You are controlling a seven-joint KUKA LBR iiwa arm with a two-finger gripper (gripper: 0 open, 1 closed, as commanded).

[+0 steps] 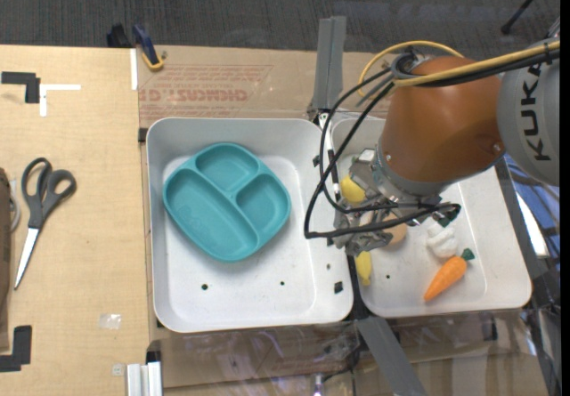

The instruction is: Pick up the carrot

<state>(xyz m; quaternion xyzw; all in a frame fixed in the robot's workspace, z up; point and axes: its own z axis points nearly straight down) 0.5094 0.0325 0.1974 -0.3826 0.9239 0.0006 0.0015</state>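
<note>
The carrot (445,278) lies in the right bin (499,296), toward the lower right of the frame, its orange body slanted with the green tip pointing up and right. Just above it sits a small white object (440,241). The arm's orange band (441,123) looms over the bin's upper part, and below it the hand (372,232) hangs near the bin's left wall, well apart from the carrot; whether it is apart or together I cannot tell. Yellow pieces (354,190) show beside it. The left bin (178,296) holds a teal divided plate (227,200). Scissors (37,203) rest on the tabletop (80,296) at far left.
</note>
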